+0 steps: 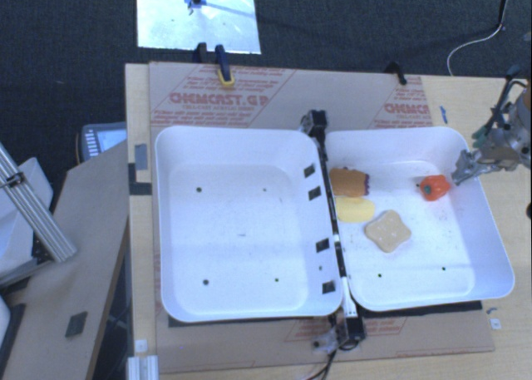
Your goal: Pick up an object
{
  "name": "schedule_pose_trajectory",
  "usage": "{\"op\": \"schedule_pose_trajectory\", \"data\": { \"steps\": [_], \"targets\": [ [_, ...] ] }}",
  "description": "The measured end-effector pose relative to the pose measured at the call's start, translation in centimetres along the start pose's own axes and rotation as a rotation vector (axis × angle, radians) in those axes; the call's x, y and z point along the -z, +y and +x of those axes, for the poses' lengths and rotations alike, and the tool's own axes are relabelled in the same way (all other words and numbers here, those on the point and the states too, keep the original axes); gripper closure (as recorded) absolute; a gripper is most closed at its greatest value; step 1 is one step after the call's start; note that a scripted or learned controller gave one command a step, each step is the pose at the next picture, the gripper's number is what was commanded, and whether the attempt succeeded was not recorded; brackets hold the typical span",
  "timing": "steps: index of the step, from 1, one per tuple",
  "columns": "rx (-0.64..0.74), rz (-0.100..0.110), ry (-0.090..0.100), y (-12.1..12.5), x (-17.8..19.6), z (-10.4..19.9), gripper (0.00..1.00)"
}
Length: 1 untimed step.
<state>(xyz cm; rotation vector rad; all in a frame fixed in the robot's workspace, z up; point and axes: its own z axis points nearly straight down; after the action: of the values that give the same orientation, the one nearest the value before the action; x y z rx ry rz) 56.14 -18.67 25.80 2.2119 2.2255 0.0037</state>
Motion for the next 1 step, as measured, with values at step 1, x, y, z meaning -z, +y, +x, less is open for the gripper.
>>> {"op": "schedule_pose_trajectory", "data": {
  "steps": [1],
  "targets": [
    [0.002,-0.009,-0.001,-2.09,10.36,4.01,1.0]
  ]
}}
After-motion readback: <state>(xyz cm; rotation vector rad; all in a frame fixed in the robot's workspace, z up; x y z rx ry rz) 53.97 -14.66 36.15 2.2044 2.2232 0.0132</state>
